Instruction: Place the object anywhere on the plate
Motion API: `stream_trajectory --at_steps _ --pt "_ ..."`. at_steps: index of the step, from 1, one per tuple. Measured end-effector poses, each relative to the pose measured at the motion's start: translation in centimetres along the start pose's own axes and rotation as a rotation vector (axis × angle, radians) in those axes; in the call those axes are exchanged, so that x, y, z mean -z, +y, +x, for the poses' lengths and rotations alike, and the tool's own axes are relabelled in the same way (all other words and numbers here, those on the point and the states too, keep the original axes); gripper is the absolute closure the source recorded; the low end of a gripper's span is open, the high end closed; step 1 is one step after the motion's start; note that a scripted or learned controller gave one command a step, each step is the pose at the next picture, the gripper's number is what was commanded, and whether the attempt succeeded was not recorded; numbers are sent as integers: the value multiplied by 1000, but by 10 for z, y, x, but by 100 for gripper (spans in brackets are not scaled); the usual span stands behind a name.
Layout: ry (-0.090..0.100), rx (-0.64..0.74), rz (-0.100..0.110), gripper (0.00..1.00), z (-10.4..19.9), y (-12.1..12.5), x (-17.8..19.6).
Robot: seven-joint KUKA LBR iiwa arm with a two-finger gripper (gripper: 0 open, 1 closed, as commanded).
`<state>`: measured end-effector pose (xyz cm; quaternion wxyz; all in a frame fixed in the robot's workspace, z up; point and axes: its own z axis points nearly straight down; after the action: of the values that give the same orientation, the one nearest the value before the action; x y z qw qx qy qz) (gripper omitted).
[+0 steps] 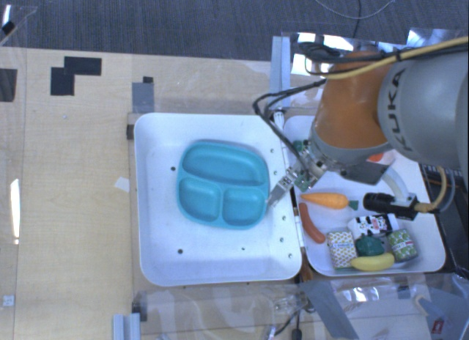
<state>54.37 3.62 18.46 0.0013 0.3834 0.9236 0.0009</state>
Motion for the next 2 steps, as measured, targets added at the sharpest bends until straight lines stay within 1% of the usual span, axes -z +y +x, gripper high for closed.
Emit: stream_trajectory --at_steps 1,2 --pt "-3 1 -5 100 -1 2 12" --pt "-3 72 -2 100 -17 27 35"
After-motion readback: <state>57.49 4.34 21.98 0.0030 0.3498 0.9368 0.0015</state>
